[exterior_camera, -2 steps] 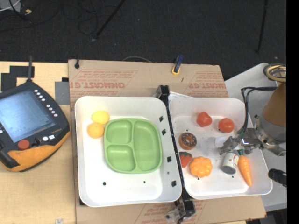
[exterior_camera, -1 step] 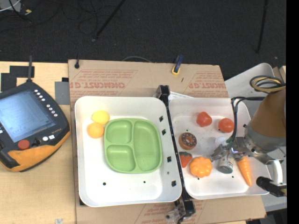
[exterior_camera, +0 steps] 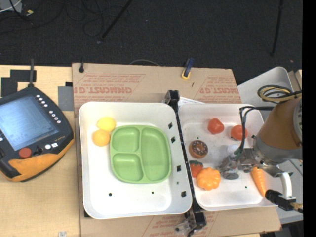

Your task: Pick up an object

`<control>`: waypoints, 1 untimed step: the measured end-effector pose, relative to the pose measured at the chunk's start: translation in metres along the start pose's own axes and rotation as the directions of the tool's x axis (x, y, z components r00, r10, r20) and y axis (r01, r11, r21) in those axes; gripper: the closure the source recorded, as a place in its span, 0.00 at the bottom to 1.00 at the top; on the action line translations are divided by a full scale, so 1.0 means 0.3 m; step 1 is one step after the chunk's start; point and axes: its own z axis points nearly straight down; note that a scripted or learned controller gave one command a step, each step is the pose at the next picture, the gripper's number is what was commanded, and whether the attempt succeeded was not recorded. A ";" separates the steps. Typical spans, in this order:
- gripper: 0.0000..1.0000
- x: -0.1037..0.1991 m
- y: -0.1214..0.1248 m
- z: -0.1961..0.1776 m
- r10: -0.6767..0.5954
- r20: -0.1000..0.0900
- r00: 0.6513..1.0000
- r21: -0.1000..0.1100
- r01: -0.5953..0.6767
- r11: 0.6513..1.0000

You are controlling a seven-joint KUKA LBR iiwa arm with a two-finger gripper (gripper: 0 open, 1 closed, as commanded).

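A dark carpeted floor fills the far part of the scene, crossed by thin black cables and slanting stand legs. The light wooden bench carries a sheet of brown cardboard printed with red lettering — a blue-and-yellow clamp grips its far edge. At the left rests a control pendant — grey, with a lit screen and orange trim.

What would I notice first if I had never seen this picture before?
Probably the bright green plastic tray with three compartments, lying in the left white bin, with two small yellow round fruits beside it. Next, the grey robot arm's gripper reaching down into the right white bin, close to a small orange pumpkin and a brown doughnut.
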 end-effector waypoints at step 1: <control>1.00 -0.007 0.002 -0.042 0.004 0.001 1.000 -0.004 -0.004 1.000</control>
